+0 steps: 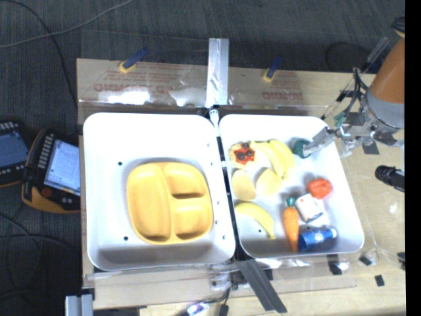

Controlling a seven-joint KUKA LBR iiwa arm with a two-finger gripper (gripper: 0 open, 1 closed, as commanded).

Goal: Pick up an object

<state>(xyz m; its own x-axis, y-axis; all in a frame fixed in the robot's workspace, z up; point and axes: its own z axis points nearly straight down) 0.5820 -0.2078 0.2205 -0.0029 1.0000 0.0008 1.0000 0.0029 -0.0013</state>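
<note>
Arm [388,84] reaches in from right; hand [309,146] over right bin [352,206] corner, grip state unclear

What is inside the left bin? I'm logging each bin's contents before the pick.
The left bin holds one yellow divided tray. Its three compartments look bare. Whatever lies beneath the tray is covered.

The light is bright and even, and seems to come from above. The two white bins [92,176] shine so much that their rims look washed out. Soft grey shadows sit under the yellow tray [170,201]. The whole picture looks a little fuzzy and grainy.
</note>
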